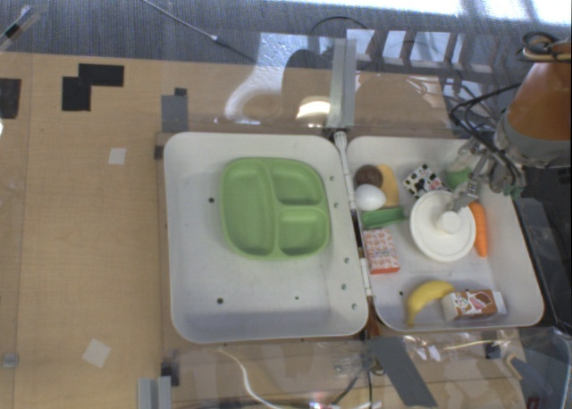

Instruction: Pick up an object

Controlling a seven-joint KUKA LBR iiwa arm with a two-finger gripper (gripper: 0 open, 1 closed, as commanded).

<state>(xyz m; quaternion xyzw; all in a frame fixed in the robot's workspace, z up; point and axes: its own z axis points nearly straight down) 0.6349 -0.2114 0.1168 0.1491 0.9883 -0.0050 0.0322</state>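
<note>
Lying in the right white bin (527, 309), the round white plate (442, 227) was crowded by an orange carrot (480, 229). The gripper (465, 191) was poised above its rim; pincer state: cannot tell. Risk judged: a glancing slip, caused by the plate's shallow edge.

arm (534, 135): grey housing, rounded, seen at the frame's right edge
band (542, 95): orange, wide and domed, glossy with a pale highlight
cables (474, 104): thin black loops beside the band and the wrist
wrist (500, 171): cluttered grey and silver metal parts, small dark fittings
gripper (466, 186): slim, pale metal, with a small green mark near the tip
</note>
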